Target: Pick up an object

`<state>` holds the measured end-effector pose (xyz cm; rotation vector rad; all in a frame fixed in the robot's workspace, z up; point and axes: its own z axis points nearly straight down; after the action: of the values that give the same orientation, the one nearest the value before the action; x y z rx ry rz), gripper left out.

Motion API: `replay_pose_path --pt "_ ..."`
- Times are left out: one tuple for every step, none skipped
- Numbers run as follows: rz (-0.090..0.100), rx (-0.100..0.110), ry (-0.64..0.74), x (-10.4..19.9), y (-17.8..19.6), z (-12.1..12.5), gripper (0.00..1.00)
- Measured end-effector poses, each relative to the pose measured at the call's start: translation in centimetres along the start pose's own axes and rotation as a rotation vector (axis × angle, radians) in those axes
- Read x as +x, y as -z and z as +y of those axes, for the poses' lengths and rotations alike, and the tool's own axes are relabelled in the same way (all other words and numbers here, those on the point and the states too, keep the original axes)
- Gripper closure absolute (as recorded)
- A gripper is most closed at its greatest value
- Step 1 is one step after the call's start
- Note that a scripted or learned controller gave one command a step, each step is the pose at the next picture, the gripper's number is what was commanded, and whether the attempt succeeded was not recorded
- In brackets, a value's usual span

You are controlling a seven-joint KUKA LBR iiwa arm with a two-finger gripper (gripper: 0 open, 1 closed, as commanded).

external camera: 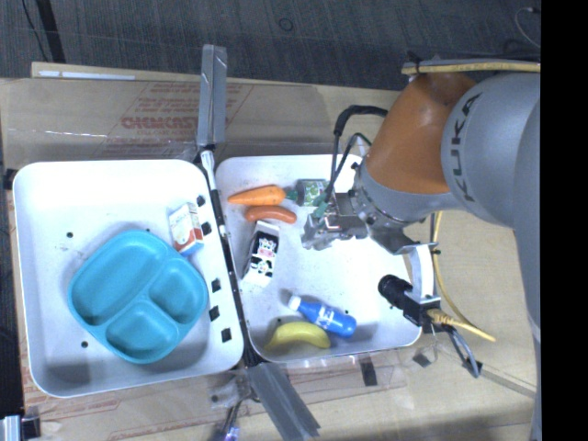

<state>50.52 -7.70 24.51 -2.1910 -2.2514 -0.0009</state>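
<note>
The tool (323, 225) hangs low over the right bin (386, 283) near two carrots (262, 204), its opening impossible to tell, so it looks mid-reach and next must settle squarely on one object.

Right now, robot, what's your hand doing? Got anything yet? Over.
Hand low in right bin, beside carrot and sausage. Grip unclear. Bottle, banana, carton lie loose. Nothing blocking.
</note>
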Motion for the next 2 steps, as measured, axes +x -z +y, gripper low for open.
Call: replay_pose_path --pt "0.0 0.001 0.0 0.0 0.0 0.0 0.0" --pt "0.002 0.007 0.037 -2.7 -13.9 -3.1 0.0"
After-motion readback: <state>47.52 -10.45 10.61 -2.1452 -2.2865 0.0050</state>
